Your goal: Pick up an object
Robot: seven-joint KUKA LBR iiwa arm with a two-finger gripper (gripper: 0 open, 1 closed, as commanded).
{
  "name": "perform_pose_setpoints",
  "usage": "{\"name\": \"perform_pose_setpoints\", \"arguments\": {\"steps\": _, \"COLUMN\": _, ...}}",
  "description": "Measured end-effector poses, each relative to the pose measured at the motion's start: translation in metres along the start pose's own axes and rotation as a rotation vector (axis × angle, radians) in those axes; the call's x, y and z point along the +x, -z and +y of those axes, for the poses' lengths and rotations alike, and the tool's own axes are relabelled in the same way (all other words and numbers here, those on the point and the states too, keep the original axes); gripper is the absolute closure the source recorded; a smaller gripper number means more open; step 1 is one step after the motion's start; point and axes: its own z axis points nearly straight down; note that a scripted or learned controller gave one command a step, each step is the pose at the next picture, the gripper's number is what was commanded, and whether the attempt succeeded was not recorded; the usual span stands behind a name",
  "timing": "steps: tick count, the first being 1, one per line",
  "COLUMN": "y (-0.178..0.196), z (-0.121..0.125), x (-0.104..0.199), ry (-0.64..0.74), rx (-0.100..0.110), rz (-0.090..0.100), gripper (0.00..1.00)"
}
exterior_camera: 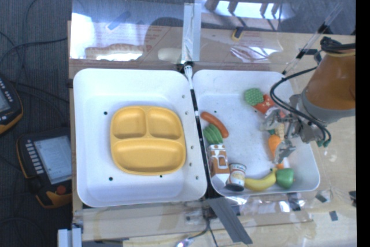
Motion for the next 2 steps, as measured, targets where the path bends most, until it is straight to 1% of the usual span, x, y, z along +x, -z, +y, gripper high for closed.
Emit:
{"name": "perform_pose_setpoints", "arguments": {"steps": 1, "y": -0.0084, "z": 0.0056, "x": 0.0189, "ry": -0.031, "rx": 0.001, "rz": -0.011, "gripper": 0.00}}
{"name": "perform_pose_setpoints", "arguments": {"steps": 2, "y": 0.0010, "z": 0.0061, "x": 0.0186, "ry": -0.029, "rx": 0.003, "rz": -0.006, "gripper": 1.00}}
